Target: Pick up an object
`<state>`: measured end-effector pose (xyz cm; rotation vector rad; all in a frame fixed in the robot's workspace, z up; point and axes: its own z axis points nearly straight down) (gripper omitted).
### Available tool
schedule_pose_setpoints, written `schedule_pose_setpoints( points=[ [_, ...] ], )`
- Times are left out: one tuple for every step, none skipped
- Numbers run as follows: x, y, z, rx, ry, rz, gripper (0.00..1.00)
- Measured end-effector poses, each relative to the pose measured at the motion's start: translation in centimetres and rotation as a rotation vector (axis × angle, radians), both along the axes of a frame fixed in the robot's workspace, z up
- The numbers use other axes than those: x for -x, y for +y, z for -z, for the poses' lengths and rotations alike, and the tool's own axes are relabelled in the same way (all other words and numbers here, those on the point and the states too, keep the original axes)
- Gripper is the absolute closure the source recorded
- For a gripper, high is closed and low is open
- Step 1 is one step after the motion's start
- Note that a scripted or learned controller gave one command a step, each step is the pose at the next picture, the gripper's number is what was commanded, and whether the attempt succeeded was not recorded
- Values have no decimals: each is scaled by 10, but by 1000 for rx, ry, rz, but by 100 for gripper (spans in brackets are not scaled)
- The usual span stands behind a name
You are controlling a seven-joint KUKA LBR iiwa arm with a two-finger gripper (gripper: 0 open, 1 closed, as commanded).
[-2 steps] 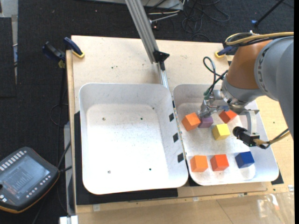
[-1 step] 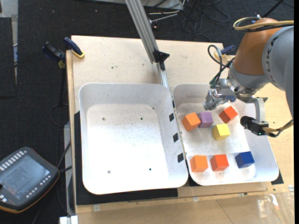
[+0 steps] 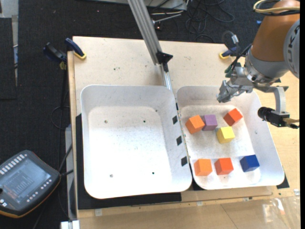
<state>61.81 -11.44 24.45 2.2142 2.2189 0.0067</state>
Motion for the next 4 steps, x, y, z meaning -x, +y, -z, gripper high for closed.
schedule_pose_setpoints(
  points=[
    [-1,0,-48,0,1,-1,100],
    [6,59,-35,-3,10,-6,100],
    [27,117,-18,-4,10,-6,100],
    [39,165,-19,-3,10,-6,100]
  ],
)
